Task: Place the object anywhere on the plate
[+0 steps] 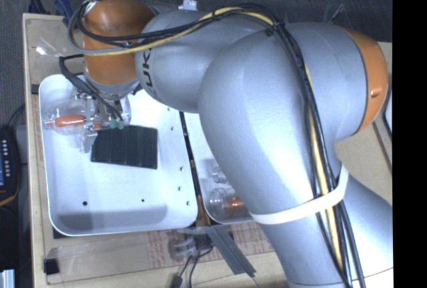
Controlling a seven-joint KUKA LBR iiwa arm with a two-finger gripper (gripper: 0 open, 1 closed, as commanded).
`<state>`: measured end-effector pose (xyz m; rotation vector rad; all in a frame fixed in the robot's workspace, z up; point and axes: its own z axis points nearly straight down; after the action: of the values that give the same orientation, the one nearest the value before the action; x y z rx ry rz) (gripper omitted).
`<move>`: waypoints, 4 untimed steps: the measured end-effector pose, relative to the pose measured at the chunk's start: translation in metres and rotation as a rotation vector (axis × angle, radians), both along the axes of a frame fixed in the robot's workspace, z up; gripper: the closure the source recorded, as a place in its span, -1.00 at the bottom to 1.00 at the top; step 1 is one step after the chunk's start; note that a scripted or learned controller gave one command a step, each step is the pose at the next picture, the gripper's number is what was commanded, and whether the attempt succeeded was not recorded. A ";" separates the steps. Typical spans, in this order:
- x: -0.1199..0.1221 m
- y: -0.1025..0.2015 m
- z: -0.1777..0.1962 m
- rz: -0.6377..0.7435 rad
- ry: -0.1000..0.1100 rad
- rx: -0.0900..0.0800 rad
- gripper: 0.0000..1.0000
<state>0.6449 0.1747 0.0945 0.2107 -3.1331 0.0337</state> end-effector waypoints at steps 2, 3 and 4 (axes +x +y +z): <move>0.000 0.000 0.000 0.000 0.000 0.000 -1.00; 0.000 0.000 0.000 0.000 0.000 0.000 -1.00; -0.028 0.013 0.100 -0.046 -0.002 0.021 -1.00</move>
<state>0.6165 0.1881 0.1944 0.1381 -3.1405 0.0007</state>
